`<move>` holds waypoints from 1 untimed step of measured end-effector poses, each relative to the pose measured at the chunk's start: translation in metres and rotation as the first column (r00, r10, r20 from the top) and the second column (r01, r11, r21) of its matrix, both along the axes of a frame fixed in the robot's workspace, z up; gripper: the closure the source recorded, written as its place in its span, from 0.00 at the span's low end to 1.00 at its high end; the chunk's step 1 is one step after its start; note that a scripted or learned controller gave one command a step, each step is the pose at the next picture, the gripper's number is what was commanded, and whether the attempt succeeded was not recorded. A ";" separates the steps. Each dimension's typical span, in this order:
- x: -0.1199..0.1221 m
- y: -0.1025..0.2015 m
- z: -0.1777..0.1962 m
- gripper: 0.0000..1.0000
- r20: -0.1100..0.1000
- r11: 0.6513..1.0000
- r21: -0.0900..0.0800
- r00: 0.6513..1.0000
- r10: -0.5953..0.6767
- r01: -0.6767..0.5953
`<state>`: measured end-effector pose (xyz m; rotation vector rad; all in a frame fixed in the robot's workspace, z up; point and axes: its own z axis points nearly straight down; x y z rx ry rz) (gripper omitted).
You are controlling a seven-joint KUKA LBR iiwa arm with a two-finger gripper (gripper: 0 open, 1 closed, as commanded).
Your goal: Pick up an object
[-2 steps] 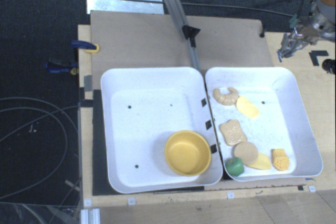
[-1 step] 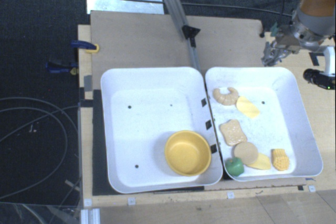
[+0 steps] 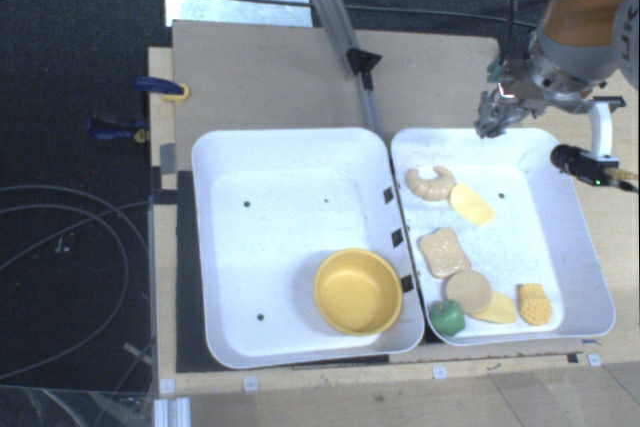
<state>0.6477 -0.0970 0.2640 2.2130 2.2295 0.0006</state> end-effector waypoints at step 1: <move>-0.029 0.038 0.002 1.00 -0.001 1.000 0.001 1.000 0.001 -0.001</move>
